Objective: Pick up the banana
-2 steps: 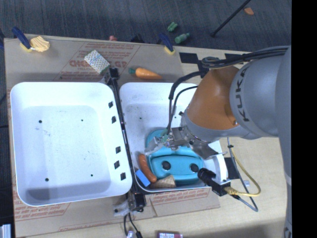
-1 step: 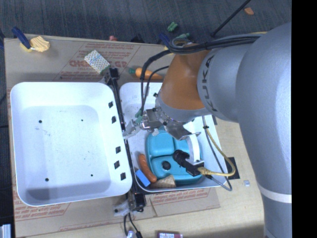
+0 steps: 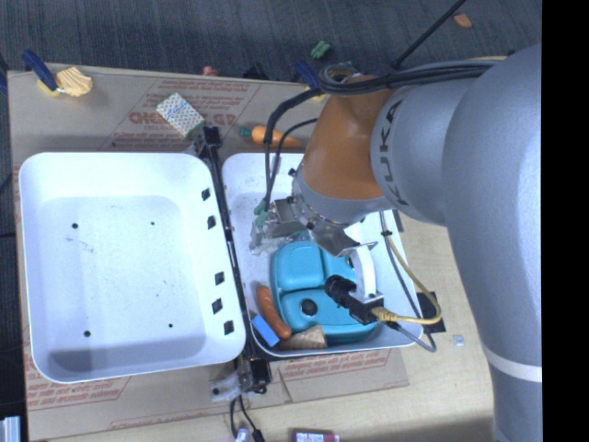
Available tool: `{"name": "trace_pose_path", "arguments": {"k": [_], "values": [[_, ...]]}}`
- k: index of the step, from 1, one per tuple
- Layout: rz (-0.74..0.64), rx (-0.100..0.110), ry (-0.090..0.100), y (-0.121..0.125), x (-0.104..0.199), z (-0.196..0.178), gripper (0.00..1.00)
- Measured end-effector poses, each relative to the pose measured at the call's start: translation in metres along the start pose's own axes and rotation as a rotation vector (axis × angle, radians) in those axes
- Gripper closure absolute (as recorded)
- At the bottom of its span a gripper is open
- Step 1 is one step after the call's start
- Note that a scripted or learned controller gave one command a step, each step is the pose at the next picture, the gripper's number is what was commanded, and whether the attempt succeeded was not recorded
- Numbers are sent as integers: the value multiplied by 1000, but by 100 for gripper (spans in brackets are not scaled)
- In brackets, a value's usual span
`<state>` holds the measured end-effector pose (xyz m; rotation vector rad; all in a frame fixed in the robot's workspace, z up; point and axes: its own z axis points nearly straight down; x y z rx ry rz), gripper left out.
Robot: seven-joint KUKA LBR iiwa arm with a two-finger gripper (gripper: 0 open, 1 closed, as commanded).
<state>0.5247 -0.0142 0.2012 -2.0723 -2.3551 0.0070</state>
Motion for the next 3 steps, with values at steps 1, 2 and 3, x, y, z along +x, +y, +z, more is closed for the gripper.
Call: {"name": "trace_pose_path", "arguments": {"k": [1,2,3], "values": [[-96,-7,-2,-4,-44,-198,100],[-90,-1,0,-14,84,-115,100],[148,-4,-1,-3,102,-183,100]]}}
